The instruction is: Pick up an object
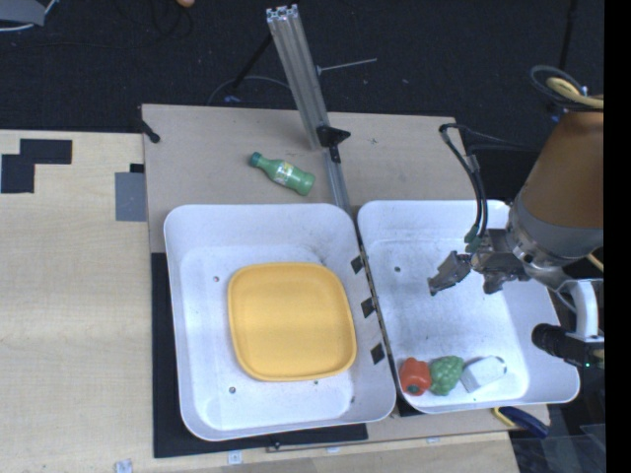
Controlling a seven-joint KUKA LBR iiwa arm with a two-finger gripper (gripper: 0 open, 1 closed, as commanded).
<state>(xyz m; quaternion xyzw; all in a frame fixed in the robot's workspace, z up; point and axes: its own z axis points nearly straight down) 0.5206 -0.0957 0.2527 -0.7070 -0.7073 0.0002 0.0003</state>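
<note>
Camera view: the gripper (471, 274) hangs with fingers spread and empty over the right bin (424, 235), well above its near corner, where red, green and white objects (452, 373) sit clustered, likeliest targets.

Green bottle (282, 173) (lying flat) on bench (197, 156)

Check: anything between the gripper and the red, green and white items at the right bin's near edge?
No. In the camera view, only bare white bin floor separates the gripper from the red item, green item and white item.
</note>
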